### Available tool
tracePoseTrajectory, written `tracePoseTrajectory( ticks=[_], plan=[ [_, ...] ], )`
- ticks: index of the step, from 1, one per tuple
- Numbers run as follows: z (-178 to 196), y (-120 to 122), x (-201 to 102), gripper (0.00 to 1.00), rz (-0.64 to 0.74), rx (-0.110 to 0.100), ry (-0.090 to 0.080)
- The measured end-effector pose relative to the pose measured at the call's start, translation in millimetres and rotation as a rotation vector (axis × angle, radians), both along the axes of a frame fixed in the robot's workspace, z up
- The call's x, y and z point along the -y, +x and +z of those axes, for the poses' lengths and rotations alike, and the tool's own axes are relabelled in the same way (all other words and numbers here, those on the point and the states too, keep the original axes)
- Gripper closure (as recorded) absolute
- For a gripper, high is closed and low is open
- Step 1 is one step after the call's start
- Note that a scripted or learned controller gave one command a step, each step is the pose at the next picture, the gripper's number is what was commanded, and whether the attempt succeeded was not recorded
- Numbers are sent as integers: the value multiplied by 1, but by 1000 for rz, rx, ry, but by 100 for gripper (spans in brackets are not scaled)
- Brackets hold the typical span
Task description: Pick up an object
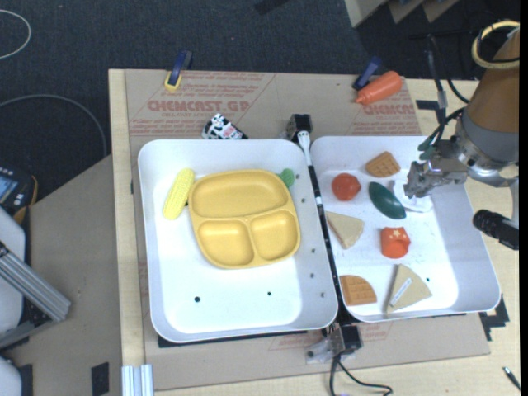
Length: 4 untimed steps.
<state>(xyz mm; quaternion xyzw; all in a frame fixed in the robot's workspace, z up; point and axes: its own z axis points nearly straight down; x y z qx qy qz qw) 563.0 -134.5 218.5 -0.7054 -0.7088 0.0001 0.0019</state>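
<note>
The right bin (462,246) holds several toy foods: a red tomato (346,186), a dark green oblong piece (386,200), a brown cracker (382,165), a beige wedge (346,228), a red-orange pepper (395,241), a waffle (358,289) and a sandwich wedge (407,288). My gripper (417,186) hangs low over the upper right part of this bin, just right of the green piece, with a white item under its tips. Nothing shows between its fingers.
The left bin (165,287) carries a yellow divided tray (243,218), a yellow corn cob (177,193) and a small green piece (286,176). An orange carrot (379,87) and a black-and-white toy (221,128) lie on the bench behind the bins.
</note>
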Motion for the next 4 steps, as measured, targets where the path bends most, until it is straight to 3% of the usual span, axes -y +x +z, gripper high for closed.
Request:
tracePoseTrajectory(
  ticks=[1, 3, 4],
  plan=[
    [-8, -9, -56, 100, 1, 0, 0],
    [8, -26, -178, 100, 3, 3, 0],
    [-3, -25, -191, 100, -2, -1, -2]
  ],
)
